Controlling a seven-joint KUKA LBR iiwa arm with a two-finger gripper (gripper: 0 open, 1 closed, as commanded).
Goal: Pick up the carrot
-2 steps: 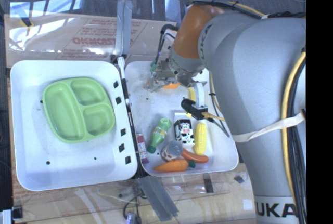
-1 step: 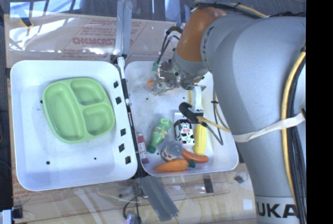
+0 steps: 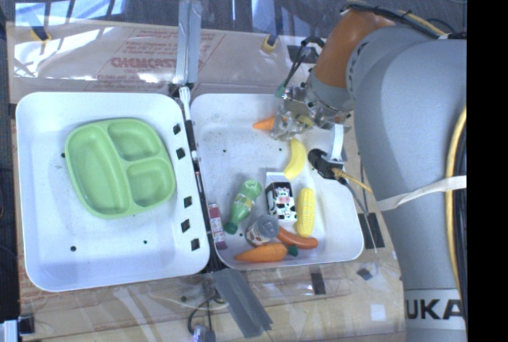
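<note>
A carrot (image 3: 262, 254), orange with a green stub at its right end, lies along the front wall of the right bin (image 3: 218, 122). My gripper (image 3: 284, 124) is down at the far side of this bin, well away from that carrot. A small orange pointed piece (image 3: 263, 124) lies at the gripper's left side, touching or nearly touching it. I cannot make out what this piece is or whether it is held.
The right bin also holds a banana (image 3: 294, 159), a corn cob (image 3: 305, 211), a green bottle (image 3: 243, 204), a cow-print carton (image 3: 280, 201), a small can (image 3: 261, 230) and a red-orange item (image 3: 298, 240). The left bin (image 3: 40, 197) holds a green divided plate (image 3: 119, 166).
</note>
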